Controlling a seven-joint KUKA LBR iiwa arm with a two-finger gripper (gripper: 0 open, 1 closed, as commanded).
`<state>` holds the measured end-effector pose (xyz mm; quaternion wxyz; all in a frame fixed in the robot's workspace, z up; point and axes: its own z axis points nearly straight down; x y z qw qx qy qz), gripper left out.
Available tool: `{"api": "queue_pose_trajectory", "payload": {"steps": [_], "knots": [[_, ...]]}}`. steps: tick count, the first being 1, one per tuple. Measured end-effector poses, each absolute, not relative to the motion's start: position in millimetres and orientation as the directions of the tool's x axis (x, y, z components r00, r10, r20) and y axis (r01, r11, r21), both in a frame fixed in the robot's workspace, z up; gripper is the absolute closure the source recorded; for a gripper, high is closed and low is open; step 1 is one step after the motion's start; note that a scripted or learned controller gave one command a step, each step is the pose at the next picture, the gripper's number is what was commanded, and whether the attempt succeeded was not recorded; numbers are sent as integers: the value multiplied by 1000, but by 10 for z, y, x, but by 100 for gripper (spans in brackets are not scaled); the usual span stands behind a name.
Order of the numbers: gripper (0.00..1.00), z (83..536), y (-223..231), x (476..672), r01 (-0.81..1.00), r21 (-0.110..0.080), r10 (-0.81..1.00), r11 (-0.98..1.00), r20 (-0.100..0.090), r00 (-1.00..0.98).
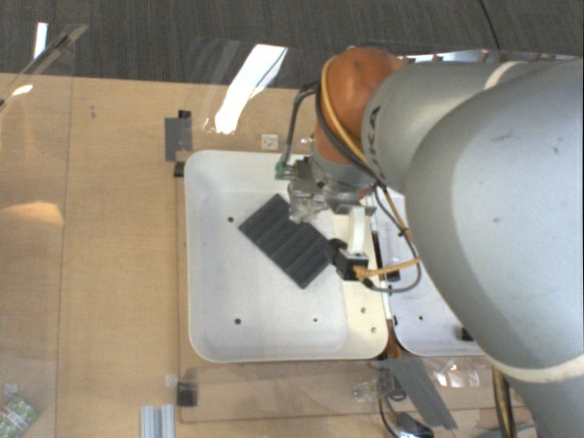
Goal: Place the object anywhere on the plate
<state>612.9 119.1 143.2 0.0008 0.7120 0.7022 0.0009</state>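
1. The dark ribbed plate [285, 240] lies flat and tilted like a diamond in the left white bin [219, 318], near the bin's right half; this seems to be the plate the task names.

2. The end effector [301, 210] hangs over the plate's upper right edge, with the grey arm [484, 208] and its orange band [351, 80] filling the space above it; whether it is wide, narrow or holding anything I cannot tell, because the wrist hides that part.

3. The object to be placed cannot be made out; if it is carried, it is under the wrist and hidden, so where it is stays uncertain.

4. A small white and black piece [354, 245] with a yellow cable sits just beside the plate's right corner; it looks like part of the arm's fittings, though that is a guess.

5. To do the step well, I judge the release should come over the middle of the plate rather than its edge; the ribs may let a small thing roll or tip, so lowering close to the surface before letting go would be safer.

6. The right bin [424, 336] is mostly covered by the arm; the tabletop [100, 245] lies around both bins.
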Motion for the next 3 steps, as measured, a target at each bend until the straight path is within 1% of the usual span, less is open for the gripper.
{"api": "queue_pose_trajectory", "payload": {"steps": [1,2,3], "knots": [[0,1435,1192,6130,1000,3,1000,-13,0,13],[100,1549,1199,6144,1000,7,1000,-9,1,9],[100,947,1278,6554,998,19,998,-65,7,64]]}}
